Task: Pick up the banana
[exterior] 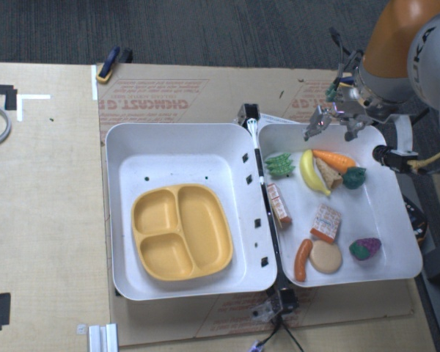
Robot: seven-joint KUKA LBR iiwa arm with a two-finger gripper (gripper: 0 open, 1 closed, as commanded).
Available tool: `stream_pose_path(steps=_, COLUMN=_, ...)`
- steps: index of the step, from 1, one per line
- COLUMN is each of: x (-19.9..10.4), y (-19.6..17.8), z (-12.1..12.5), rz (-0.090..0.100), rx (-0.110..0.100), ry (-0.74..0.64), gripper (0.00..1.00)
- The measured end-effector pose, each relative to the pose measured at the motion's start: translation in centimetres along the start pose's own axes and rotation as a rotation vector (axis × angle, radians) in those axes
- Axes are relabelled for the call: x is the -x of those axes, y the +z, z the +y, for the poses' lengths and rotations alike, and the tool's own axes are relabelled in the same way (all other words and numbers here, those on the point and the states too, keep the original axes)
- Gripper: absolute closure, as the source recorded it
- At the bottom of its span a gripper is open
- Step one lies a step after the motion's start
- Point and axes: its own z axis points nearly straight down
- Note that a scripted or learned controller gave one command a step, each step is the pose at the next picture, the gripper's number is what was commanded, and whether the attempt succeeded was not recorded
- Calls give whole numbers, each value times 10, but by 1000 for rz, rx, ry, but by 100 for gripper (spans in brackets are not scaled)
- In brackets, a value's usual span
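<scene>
Hovering over the far edge of the right bin, gripper with fingers apart and nothing between them. Banana just below, wedged against the carrot, probably making a clean grab awkward.

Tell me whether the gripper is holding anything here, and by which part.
Nothing is held. The gripper hangs open above the far edge of the right bin, and the banana lies in that bin, apart from it.
</scene>
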Motion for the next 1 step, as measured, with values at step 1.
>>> stream_pose_path(steps=1, x=-8, y=108, z=-67, rz=0, rx=0, ry=-178, gripper=0)
